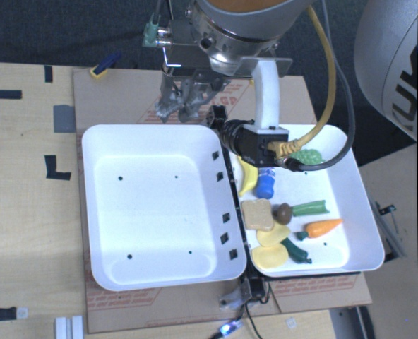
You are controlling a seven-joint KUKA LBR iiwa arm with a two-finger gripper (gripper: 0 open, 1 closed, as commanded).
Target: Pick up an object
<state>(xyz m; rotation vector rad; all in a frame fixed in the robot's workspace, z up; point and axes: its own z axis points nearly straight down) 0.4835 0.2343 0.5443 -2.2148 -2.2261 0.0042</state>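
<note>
White bins side by side on cardboard (117,94), and the gripper (183,106) hangs beyond the far rim of the left bin (89,141), over the cardboard and not over either bin. Whether it is open or closed I cannot tell; it is too blurred.

Every object lies in the right bin (354,221), packed toward its left side. The banana (248,179) hugs the left wall, its long axis running far to near. Just right of it sits the blue piece (265,186). Nearer comes the bread slice (258,215), flat, with the brown ball (283,212) touching its right edge. The green stick (309,207) stretches left to right from that ball, its right end tipped slightly far. Just near of it, the carrot (324,227) lies almost parallel, long axis left to right as well; which end is its tip I can't make out. Two yellow discs (270,254) overlap in the near-left corner, and the dark green piece (296,251) slants across their right edge, far-left to near-right. A leafy piece (310,157) sits at the far side.
</note>
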